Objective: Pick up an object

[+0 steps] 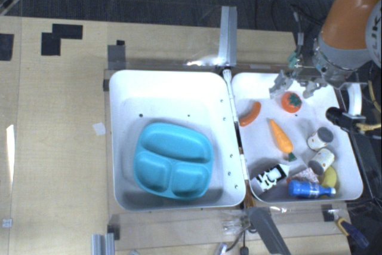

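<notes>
Two white bins sit side by side on the bench. Left bin holds a blue divided plate, nothing else of note. Right bin carries the clutter: tomato near the far wall, sausage close to the centre divider, carrot mid-bin, a blue bottle and a black-and-white toy along the near edge, a few small pieces at the right side.

Gripper hangs at the far end of the right bin, fingers spread, one to each side just above the tomato. Nothing sits between them; no grasp made. The tomato looks the likely target and rests on the bin floor, directly under the open fingers.

Risks, as judged from here: the tomato is round and smooth, so an off-centre close could squeeze it out sideways and send it rolling toward the carrot. It also lies near the far wall; a descending finger could strike the rim or floor before the close. Closing too high would catch only the stem cap and slip off.
</notes>
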Motion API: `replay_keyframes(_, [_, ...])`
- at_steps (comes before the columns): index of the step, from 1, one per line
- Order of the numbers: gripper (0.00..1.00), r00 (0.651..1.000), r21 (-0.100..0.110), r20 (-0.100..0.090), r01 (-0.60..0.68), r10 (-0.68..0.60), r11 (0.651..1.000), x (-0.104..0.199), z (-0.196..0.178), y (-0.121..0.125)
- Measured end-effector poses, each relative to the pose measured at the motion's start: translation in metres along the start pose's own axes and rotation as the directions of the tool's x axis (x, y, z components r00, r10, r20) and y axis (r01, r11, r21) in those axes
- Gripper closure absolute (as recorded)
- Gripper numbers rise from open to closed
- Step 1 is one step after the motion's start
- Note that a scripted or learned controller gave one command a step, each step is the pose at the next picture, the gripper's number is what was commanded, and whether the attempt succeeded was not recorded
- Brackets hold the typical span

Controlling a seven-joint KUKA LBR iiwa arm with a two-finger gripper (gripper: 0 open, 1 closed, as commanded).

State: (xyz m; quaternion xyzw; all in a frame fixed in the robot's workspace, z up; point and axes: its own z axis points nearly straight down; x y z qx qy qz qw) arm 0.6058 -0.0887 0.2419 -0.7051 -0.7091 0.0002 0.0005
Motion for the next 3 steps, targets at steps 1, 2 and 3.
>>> replay_keyframes(1, [0.00,0.937,-0.010,0.005,0.350,-0.350,0.937,-0.009,0.153,-0.027])
replay_keyframes(2, [1.00,0.936,-0.015,0.004,0.352,-0.352,0.936,-0.007,0.141,-0.025])
replay_keyframes(3, [1.00,0.990,-0.004,0.001,0.144,-0.144,0.990,0.034,0.017,-0.059])
